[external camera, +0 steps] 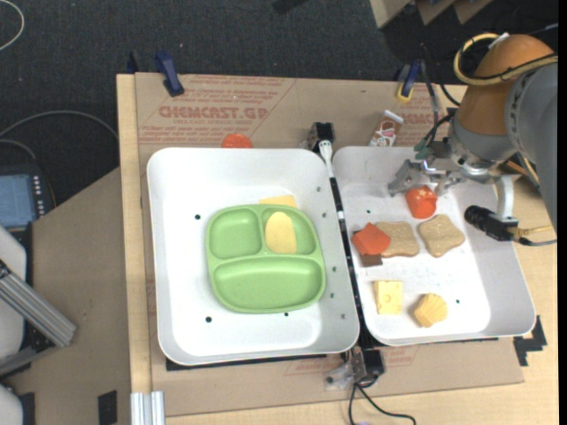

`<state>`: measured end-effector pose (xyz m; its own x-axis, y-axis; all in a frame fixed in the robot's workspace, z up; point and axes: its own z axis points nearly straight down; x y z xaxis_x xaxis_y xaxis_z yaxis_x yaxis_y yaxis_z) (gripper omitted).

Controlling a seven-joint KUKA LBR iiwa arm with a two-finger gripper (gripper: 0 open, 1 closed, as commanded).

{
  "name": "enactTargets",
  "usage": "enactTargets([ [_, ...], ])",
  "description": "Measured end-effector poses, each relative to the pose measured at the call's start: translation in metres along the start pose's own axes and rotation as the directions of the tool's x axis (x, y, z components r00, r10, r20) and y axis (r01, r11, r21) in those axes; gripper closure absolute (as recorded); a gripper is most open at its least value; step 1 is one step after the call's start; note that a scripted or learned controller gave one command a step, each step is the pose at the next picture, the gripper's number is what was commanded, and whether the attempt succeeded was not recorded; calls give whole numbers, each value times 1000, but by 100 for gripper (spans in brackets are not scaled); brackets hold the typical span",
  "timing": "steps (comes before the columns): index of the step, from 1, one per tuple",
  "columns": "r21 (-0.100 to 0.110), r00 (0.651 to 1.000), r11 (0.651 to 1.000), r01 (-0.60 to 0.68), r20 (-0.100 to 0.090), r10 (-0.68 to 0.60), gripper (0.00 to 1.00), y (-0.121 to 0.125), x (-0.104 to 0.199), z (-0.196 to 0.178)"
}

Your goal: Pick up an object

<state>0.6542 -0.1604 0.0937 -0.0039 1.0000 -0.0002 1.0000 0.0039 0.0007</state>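
Observation:
My gripper [423, 181] hangs over the far part of the right bin [496, 312], reaching in from the right, and looks open. A small red round object [423, 204] lies directly below it in the image; whether they touch I cannot tell. Nearer the front lie two toast slices [398, 238] [441, 235], an orange-red piece [370, 237], a yellow cheese square [388, 296] and a yellow ridged chunk [431, 309].
The left bin [177, 308] holds a green divided plate [263, 259] with a yellow item [280, 232] in its upper right compartment. A second yellow piece [278, 202] lies behind the plate. A small carton [385, 131] sits on the bench beyond the bins.

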Motion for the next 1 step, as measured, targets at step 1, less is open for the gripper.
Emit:
enactTargets([
  [1,-4,1000,1000,-2,1,2,100,0,-1,-14],
])
